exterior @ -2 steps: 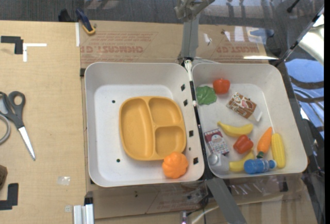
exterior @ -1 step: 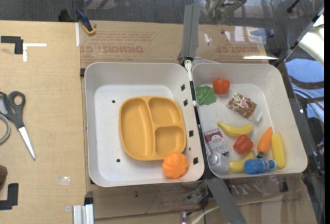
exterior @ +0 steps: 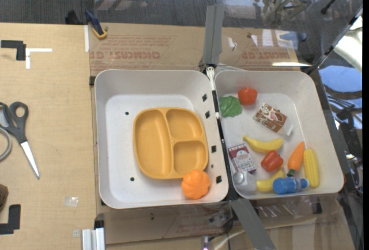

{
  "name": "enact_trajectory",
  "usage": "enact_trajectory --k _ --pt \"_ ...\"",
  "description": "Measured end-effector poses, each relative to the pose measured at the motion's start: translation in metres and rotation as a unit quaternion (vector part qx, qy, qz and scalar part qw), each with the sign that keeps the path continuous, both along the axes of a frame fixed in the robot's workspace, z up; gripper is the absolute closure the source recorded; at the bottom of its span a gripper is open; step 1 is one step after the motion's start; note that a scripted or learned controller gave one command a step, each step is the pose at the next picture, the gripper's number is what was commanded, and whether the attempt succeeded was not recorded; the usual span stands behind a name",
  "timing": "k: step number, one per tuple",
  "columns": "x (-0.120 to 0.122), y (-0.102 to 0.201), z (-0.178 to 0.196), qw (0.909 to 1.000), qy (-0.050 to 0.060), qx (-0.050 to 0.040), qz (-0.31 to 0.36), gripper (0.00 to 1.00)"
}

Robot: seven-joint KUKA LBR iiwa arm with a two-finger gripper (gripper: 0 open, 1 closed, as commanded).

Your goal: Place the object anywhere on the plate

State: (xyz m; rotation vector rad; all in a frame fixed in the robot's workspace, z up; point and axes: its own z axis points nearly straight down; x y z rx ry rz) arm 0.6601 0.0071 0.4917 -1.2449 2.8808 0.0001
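orange pumpkin toy (exterior: 196,184): located lower centre of the frame, in the left bin (exterior: 113,128), against the lower right corner of the yellow plate (exterior: 151,145). whether it overlaps the rim or only touches it cannot be determined. the gripper (exterior: 283,0) sits at the upper right, well apart from the toy; its open or closed state cannot be determined because of glare and clutter. risk: the round toy may roll off the rim, or slip during a pick. the right bin (exterior: 314,99) holds other toys that could be picked by mistake.
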Motion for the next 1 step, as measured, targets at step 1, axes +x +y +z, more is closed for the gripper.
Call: enact_trajectory --k 1 --pt "-0.0059 -0.0723 0.0003 0.9967 0.0 -0.0002 0.082 1.0"
